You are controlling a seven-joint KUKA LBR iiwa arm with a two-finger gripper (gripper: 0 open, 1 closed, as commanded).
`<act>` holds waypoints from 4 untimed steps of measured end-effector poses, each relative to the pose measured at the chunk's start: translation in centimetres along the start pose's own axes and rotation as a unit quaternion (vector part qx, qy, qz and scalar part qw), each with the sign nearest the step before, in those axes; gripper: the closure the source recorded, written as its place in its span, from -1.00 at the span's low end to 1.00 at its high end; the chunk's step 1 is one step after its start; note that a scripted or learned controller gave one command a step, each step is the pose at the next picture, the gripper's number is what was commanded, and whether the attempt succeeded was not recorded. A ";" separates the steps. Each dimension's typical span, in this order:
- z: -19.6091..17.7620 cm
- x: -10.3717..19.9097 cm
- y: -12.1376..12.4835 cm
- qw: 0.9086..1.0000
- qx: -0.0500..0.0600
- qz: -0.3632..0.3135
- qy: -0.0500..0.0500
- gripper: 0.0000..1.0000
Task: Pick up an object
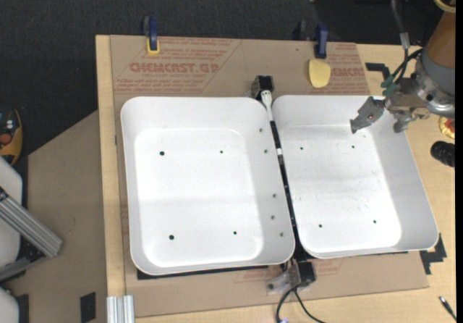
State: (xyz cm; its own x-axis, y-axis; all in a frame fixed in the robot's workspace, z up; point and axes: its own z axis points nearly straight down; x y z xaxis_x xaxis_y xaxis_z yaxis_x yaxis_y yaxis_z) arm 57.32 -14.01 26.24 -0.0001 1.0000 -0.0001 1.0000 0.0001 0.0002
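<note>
My gripper (380, 120) hangs over the far right part of the right bin (405, 191), near its back rim. Its two fingers are spread apart and open, and nothing sits between them. A small pale yellow object (319, 72) lies on the cardboard board behind the right bin, outside both bins and to the left of the gripper. The grey arm with its orange band comes in from the right edge.
The left bin (145, 191) sits beside the right one, with a black strip (278, 162) running between them. Blue clamps (151, 28) (321, 38) hold the board's back edge. A metal rail (29, 224) lies at the lower left, off the board.
</note>
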 end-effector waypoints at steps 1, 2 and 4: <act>-1.1 0.0 0.1 1.000 -0.001 0.000 0.000 1.00; 0.0 14.6 0.8 1.000 0.001 -0.008 0.003 1.00; -3.1 21.6 9.5 1.000 0.002 -0.002 0.000 1.00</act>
State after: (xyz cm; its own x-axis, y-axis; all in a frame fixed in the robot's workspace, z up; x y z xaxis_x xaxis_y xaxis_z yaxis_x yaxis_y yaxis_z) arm 66.80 7.60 29.31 -0.0033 1.0000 -0.0004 1.0000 0.0033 -0.0030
